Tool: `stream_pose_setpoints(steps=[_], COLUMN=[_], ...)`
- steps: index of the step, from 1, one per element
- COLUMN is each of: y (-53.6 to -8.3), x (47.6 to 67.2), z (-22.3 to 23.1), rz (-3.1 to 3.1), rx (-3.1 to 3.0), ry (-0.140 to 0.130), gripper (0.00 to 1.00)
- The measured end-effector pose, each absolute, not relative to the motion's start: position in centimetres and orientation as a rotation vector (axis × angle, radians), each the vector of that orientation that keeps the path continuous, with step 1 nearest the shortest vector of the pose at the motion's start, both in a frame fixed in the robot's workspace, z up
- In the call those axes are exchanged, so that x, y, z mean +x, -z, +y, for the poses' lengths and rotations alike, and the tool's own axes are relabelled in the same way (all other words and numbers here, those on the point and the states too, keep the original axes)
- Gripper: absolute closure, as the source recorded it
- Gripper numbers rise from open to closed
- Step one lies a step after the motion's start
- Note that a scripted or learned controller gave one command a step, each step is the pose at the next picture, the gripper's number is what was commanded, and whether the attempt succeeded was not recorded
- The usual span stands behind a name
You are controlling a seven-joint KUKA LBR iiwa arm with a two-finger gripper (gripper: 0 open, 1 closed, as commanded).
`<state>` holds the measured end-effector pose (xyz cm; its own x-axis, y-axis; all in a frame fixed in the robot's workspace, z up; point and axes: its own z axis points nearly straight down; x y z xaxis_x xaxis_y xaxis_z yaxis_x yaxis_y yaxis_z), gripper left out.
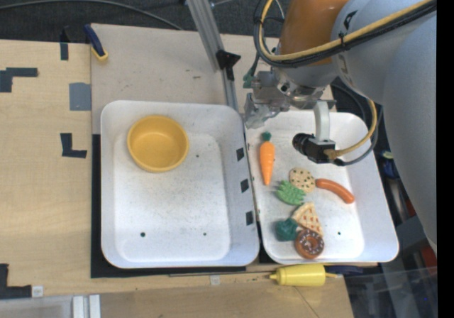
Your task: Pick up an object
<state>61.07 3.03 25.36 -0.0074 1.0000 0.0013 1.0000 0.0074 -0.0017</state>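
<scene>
My gripper (259, 114) hangs over the far left corner of the right bin (369, 238), just above the green top of a toy carrot (267, 162). Nothing shows in its grasp. In front of the carrot lie a speckled cookie (302, 179), a green leafy piece (289, 194), an orange sausage (335, 190), a pizza wedge (308, 218), a small dark green piece (286, 229) and a chocolate donut (309, 244). A yellow bowl (157, 142) stands in the far left part of the left bin (177, 231).
A slanted metal pole (206, 22) stands behind the ridge between the bins. A black cylinder with a cable (313, 146) hangs from the arm over the right bin. A yellow bottle (301, 276) lies on the bench in front of the right bin.
</scene>
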Motion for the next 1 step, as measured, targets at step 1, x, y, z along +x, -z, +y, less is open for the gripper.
stream_pose_setpoints(steps=[1], y=[-25.09], x=[61.51], z=[8.04], rz=[-2.228], rx=[-2.213], ry=[-0.001], gripper=[1.00])
